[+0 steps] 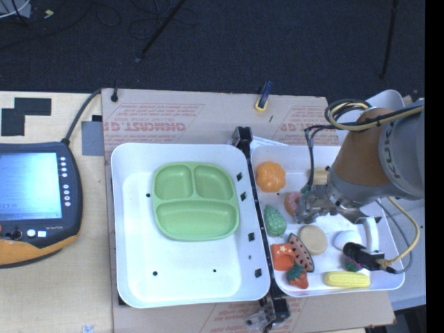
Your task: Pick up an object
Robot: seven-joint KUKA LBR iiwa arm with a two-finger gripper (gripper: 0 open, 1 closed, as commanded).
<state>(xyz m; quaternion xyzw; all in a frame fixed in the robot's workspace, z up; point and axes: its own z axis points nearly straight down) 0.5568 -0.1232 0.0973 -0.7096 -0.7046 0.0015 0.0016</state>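
Here we see the tool (305,208) low in the right bin (397,280), just right of a pinkish object (292,202) and below-right of the orange (270,176), though we cannot tell its opening or any hold.

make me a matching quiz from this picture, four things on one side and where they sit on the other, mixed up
Things:
1. green divided plate
2. orange fruit
3. corn cob
4. gripper

Places:
A. near front edge of the right bin
B. over the middle of the right bin, beside a pink item
C. in the left bin
D. far end of the right bin, by the divider

Pairs: 1-C, 2-D, 3-A, 4-B
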